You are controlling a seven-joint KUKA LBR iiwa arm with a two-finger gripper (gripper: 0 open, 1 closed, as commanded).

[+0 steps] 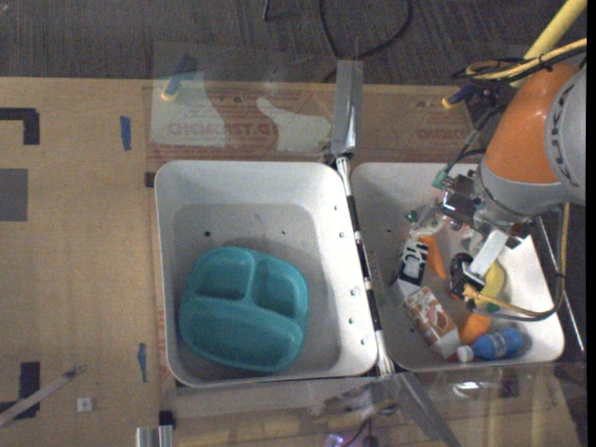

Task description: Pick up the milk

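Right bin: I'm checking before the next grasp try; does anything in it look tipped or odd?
Yes. The milk carton lies on its side in the right bin, crowded against a blue bottle and an orange item. Nothing looks spilled.

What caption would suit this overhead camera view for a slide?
Robot arm reaches into the right bin of groceries, near the milk carton; a teal tray fills the left bin.
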